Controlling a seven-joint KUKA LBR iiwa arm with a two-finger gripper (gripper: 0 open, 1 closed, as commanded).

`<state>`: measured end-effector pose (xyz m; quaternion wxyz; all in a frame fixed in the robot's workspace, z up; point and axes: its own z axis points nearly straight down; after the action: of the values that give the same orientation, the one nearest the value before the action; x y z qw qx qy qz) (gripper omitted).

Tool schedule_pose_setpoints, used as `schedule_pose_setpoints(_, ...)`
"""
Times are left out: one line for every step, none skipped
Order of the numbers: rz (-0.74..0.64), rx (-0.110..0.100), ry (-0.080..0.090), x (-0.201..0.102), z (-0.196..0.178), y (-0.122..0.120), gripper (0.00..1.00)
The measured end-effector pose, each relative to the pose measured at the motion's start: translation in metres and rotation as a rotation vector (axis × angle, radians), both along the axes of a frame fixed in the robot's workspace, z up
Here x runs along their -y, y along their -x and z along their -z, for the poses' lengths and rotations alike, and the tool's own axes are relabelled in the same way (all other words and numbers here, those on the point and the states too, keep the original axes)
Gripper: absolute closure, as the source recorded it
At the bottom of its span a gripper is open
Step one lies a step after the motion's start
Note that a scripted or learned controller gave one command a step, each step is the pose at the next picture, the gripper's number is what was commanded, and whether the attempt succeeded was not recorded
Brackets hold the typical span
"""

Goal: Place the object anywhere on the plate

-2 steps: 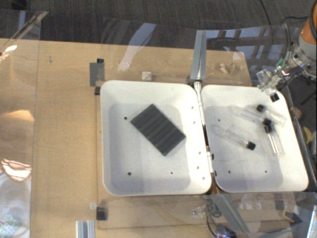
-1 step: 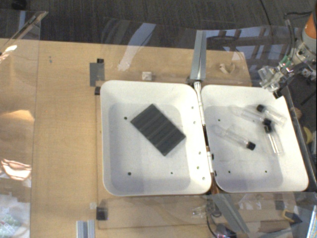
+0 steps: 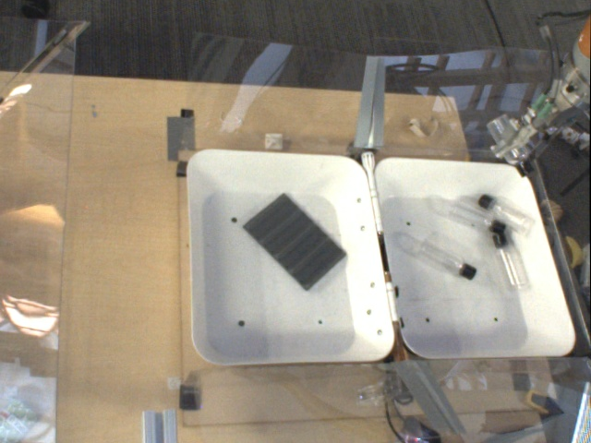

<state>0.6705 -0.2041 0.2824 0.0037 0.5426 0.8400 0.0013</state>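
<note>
Two white bins sit side by side on the wooden surface (image 3: 111, 275). The left bin (image 3: 208, 335) holds a dark grey ribbed plate (image 3: 295, 241), lying flat and turned at a slant, a bit above the middle of the bin. The right bin (image 3: 545, 335) holds three clear tubes with black caps. One tube (image 3: 436, 254) lies near the middle. Another tube (image 3: 494, 210) lies toward the far right corner, and the third tube (image 3: 508, 255) lies just beside it. None of them touch the plate. I cannot tell how the gripper is.
</note>
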Motion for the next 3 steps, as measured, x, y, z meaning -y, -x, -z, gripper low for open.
schedule_pose_setpoints(-0.174, -0.002, 0.000, 0.000, 0.107, 0.000, 1.00)
schedule_pose_setpoints(-0.152, 0.002, 0.001, 0.001, 0.029, 0.000, 1.00)
schedule_pose_setpoints(-0.179, 0.001, 0.001, 0.001, 0.010, 0.000, 1.00)
